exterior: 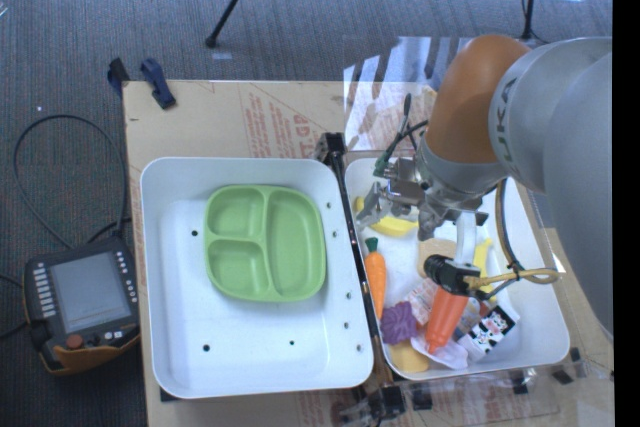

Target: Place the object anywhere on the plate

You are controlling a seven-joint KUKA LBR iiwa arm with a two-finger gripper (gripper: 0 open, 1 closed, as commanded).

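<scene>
A green divided plate (266, 242) lies in the left white bin (175, 335), with nothing on it. My gripper (378, 205) hangs low over the upper left part of the right bin (545, 335), close to the wall between the bins. Just under it lies a yellow toy (395, 228). An orange carrot (375, 281) with a green top lies a little nearer the front along that wall. I see nothing held in the gripper.
The right bin also holds a purple grape bunch (399, 322), an orange cone-shaped toy (443, 317), a small black-and-white carton (489, 330) and pale yellow pieces (409, 356). A teach pendant (82, 300) lies on the floor to the left.
</scene>
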